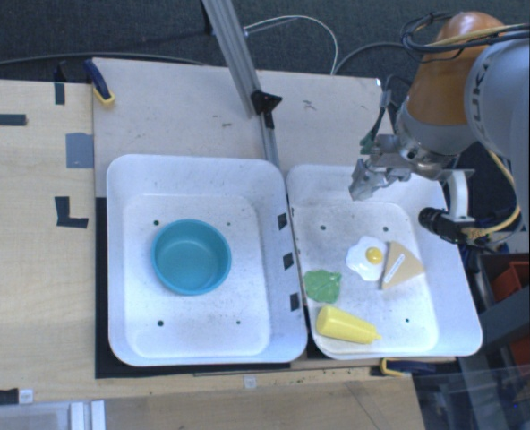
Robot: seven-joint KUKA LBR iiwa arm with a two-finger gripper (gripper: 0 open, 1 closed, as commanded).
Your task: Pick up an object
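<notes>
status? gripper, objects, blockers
Gripper over right bin's far edge, holding nothing. Fried egg, cheese wedge touching; lettuce, corn nearer. Nothing blocking.

Two white bins are sitting side by side on the table [184,106]: the left bin [126,182] far from the gripper [365,186], and the right bin [453,316] just below it. One blue bowl [191,256] is lying in the far bin. Four toy foods are lying in the near bin: one fried egg [367,259], one tan wedge [401,265], perhaps cheese, one green piece [322,285] and one yellow piece [345,326]. That is making five loose things in all.
</notes>
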